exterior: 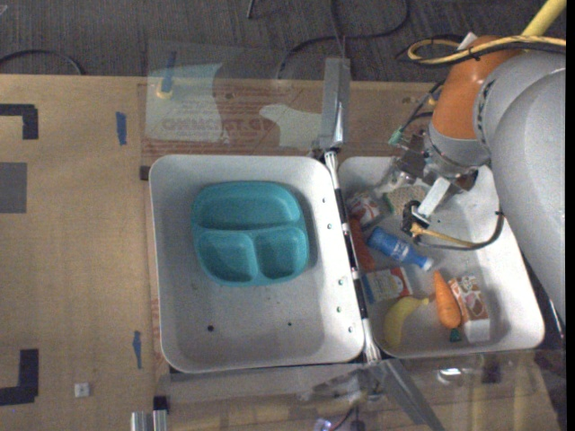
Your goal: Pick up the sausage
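2 white bins, 1 teal tray, 1 banana, 1 carrot, 1 blue bottle.

A: Showing a light wooden bench, marked with black tape corners and short blue tape strips.
B: Running along the top, a dark grey carpeted floor, crossed by looping black cables.
A: Lying flat behind the bins, a clear glossy sheet, catching pale reflections.

Sausage — slim, reddish-brown, lying lengthwise along the right bin's left wall, beside a blue bottle
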Available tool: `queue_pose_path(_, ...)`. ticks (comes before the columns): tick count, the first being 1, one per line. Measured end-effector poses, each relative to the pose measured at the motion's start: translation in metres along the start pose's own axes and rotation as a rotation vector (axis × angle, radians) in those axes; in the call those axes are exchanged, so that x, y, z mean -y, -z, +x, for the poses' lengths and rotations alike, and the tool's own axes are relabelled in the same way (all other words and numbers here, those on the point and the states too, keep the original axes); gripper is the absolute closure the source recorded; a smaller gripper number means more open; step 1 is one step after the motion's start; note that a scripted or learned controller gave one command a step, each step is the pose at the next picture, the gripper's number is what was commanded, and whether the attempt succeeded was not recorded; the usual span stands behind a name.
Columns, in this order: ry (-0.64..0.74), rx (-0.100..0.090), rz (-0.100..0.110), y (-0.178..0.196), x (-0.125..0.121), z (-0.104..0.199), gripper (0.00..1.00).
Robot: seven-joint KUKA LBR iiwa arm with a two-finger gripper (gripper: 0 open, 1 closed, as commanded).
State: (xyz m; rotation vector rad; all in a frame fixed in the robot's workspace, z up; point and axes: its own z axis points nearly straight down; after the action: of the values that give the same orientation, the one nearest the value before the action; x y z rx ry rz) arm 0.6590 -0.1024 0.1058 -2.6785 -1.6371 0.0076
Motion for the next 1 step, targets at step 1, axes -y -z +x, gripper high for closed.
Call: queue_pose_path(1, -0.157, -0.001, -0.001, 0.0120, -0.0301, -0.0574, 0.00)
